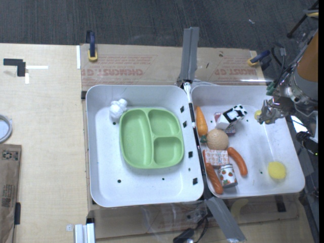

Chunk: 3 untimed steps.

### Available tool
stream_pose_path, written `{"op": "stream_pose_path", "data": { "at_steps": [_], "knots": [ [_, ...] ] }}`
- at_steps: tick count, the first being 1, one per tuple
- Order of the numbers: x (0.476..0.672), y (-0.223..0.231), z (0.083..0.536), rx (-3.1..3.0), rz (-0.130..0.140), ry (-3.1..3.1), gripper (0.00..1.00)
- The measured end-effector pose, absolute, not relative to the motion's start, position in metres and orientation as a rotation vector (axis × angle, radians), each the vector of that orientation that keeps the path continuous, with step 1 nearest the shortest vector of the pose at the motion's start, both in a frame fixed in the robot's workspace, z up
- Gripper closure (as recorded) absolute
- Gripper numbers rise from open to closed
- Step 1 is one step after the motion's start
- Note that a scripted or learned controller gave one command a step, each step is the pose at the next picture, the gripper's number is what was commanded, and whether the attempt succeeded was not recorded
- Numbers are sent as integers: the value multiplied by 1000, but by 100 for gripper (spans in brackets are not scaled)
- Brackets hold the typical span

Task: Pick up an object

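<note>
One red-labelled can, writing unreadable; jaws state impossible to tell.

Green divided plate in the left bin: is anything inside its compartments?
All three compartments of the green plate look bare. A small white object sits beside its upper-left corner, in the left bin. Whatever is beneath the plate is covered.

Two bins side by side. Left bin: tray in the middle, small toy at its far-left corner. Right bin: carrot, ball, sausage, can clustered along left wall; lemon near right wall. Gripper above far-right part.
</note>
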<state>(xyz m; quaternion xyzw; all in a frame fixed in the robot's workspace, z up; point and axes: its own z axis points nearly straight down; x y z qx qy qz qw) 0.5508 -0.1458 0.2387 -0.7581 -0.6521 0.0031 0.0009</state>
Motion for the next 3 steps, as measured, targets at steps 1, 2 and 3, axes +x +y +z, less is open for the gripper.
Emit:
{"op": "stream_pose_path", "data": {
  "at_steps": [1, 2, 3],
  "knots": [
    [557, -157, 224, -2321, 5, -2114, 100],
    [534, -158, 235, -2642, 7, -1695, 100],
    [501, -148, 231, -2924, 10, -1142, 100]
  ]
}}
